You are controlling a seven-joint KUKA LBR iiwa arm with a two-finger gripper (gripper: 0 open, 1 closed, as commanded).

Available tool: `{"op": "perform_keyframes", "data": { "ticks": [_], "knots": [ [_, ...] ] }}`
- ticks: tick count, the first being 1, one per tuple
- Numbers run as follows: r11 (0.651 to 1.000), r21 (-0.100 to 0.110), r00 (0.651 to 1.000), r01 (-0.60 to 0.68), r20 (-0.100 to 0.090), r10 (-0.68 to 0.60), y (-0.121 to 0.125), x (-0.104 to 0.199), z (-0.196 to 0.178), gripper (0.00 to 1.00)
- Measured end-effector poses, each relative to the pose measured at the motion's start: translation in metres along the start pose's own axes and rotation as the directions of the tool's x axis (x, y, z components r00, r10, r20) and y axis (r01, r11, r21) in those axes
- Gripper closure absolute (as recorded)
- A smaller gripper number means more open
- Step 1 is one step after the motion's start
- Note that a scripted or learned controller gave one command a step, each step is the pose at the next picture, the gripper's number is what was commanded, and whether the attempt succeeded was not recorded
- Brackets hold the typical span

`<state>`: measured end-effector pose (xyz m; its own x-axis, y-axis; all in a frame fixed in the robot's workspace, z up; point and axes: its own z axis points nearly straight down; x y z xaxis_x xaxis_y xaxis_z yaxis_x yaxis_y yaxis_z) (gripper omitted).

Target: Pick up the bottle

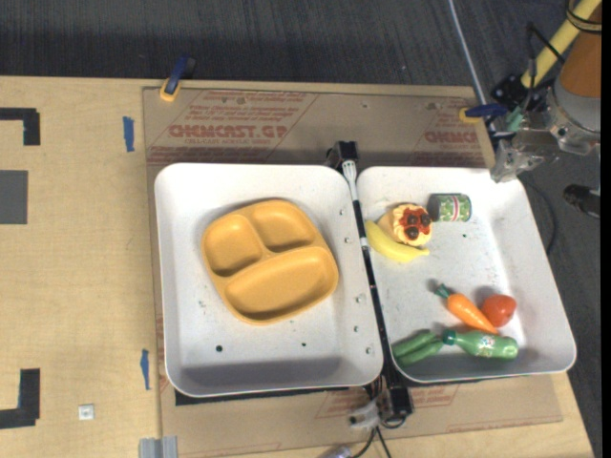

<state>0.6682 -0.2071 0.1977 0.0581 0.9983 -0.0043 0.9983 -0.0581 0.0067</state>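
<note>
The bottle [485, 345] is light green with a pale label. It lies on its side near the front edge of the right bin [544, 256], neck pointing left. A dark green toy vegetable [418, 346] touches its neck end. My gripper [506, 165] hangs over the back right corner of the right bin, far behind the bottle and well apart from it. Nothing shows between its tips.
An orange carrot [463, 307] and a red tomato [498, 307] lie just behind the bottle. A small green can [449, 207] and a banana [393, 246] with a tart [412, 221] on it sit at the back. The left bin [181, 256] holds a yellow divided plate [270, 259].
</note>
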Motion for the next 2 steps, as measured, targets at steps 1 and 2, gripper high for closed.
{"op": "perform_keyframes", "data": {
  "ticks": [1,2],
  "knots": [
    [0.903,0.0,0.903,0.43,-0.002,-0.43,0.0,-0.006,-0.022,1.0],
    [0.658,0.0,0.658,0.753,-0.006,-0.753,0.0,-0.016,-0.003,1.0]
  ]
}}
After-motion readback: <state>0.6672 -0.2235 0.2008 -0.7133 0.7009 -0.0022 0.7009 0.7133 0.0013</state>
